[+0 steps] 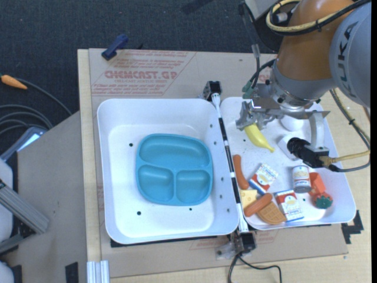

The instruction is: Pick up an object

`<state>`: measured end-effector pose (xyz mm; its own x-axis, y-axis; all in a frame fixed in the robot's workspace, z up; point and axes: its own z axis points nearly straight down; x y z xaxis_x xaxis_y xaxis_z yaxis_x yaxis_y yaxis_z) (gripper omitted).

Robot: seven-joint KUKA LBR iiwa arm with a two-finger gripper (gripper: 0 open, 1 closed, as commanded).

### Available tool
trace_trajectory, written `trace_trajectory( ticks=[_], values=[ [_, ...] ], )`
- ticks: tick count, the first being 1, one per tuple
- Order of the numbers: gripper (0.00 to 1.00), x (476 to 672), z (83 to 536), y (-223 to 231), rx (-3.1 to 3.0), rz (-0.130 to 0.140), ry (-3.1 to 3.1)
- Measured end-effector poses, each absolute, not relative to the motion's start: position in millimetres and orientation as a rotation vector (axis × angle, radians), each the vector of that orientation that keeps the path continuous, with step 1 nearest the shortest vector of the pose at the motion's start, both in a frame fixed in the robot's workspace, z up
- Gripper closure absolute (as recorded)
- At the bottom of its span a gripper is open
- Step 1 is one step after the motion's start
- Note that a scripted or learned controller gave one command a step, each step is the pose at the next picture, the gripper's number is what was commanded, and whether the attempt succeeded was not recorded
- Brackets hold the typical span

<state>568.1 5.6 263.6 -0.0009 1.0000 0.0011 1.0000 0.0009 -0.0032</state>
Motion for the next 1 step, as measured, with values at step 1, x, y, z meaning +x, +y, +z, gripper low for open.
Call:
trace_trajectory(
  ticks=[1],
  values=[
    [1.0, 493.8, 277.1, 45.4, -2.218, 0.004, -2.22]
  ],
)
